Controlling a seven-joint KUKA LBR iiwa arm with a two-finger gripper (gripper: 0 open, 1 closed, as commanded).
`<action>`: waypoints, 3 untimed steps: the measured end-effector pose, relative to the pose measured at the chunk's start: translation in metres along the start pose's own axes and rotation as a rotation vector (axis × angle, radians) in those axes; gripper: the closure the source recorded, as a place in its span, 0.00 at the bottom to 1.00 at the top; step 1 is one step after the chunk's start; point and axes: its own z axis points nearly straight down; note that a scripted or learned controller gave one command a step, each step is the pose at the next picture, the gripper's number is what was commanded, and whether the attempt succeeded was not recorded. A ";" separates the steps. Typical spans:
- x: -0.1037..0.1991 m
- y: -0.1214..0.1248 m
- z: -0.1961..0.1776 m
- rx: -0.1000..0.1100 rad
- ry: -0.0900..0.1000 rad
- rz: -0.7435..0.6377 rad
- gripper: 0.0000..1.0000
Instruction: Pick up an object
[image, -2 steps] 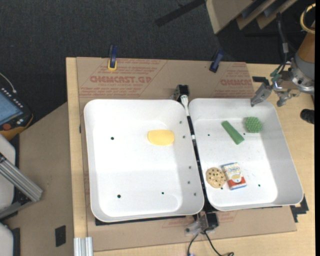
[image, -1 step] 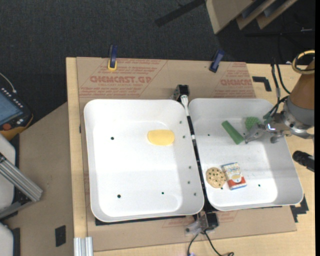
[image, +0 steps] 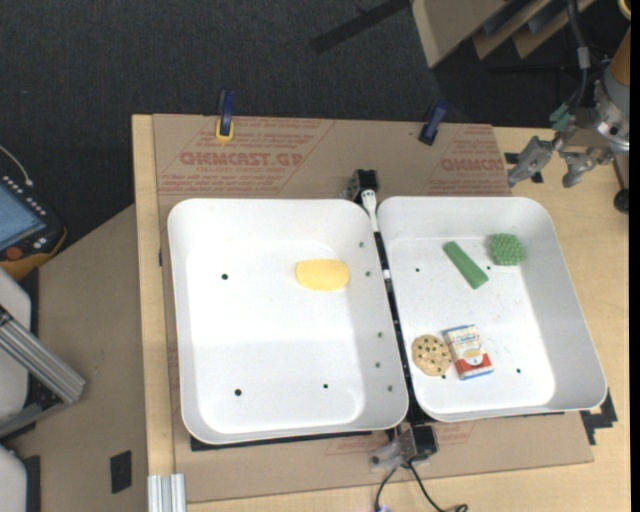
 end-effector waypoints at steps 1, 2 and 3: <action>-0.002 -0.005 -0.001 0.016 0.002 0.004 1.00; -0.021 -0.074 0.022 0.028 0.007 0.011 1.00; -0.019 -0.170 -0.021 0.023 0.007 0.011 1.00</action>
